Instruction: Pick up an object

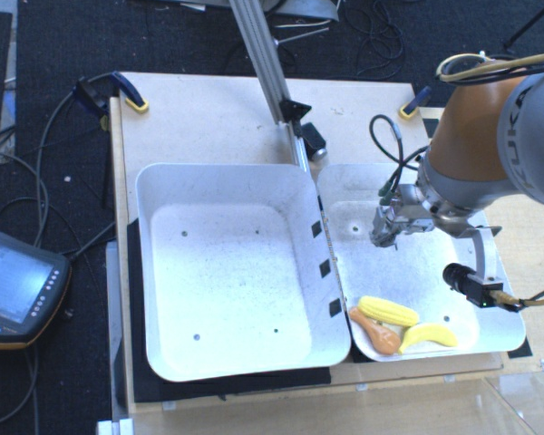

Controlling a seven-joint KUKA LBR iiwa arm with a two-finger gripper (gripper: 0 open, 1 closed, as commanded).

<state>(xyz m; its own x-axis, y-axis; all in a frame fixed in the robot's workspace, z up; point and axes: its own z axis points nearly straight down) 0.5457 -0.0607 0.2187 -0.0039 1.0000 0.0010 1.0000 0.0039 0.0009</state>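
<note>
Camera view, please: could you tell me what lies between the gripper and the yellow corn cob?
Bare white bin floor separates the gripper from the yellow corn cob in the camera view.

Left bin (163, 198): floor bare, open to approach from above across its whole width. Right bin (344, 208): far half occupied by the gripper (387, 229) and arm above it; near edge holds corn cob (389, 311), banana (430, 336) and carrot (376, 332), clustered and touching. Slanted metal pole (265, 53) crosses above the far rims.
</note>
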